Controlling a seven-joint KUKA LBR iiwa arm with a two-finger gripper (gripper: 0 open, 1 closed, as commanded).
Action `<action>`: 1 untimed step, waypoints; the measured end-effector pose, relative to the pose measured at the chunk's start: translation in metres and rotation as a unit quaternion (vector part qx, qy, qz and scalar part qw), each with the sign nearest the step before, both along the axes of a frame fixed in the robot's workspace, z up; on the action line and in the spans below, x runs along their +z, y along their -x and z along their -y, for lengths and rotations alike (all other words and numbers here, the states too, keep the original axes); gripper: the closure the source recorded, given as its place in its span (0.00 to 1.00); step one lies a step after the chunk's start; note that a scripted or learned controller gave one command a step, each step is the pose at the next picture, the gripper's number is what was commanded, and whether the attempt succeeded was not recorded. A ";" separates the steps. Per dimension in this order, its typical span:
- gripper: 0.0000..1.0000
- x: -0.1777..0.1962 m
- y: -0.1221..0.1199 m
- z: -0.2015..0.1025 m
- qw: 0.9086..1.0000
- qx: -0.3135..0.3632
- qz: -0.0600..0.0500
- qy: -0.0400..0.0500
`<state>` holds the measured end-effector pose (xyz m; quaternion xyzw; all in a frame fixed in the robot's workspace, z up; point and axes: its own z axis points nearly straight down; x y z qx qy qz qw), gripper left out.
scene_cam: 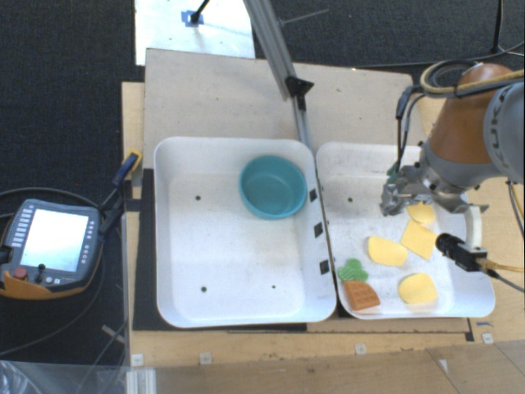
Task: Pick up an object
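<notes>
Gripper: the two-finger metal gripper (pixel 397 197) is seen low over the right white bin (pixel 353 167), centre-right of frame; its grasp cannot be told.
Objects: flat yellow pieces (pixel 386 251) lie lower right.
Left white bin (pixel 180 286): a round teal bowl (pixel 273 186) is held.

Wooden bench (pixel 213 89) on dark carpet (pixel 66 72)
</notes>
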<state>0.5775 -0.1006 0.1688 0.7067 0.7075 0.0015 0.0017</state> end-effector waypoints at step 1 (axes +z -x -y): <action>1.00 0.063 -0.001 -0.003 1.000 0.000 0.001 0.000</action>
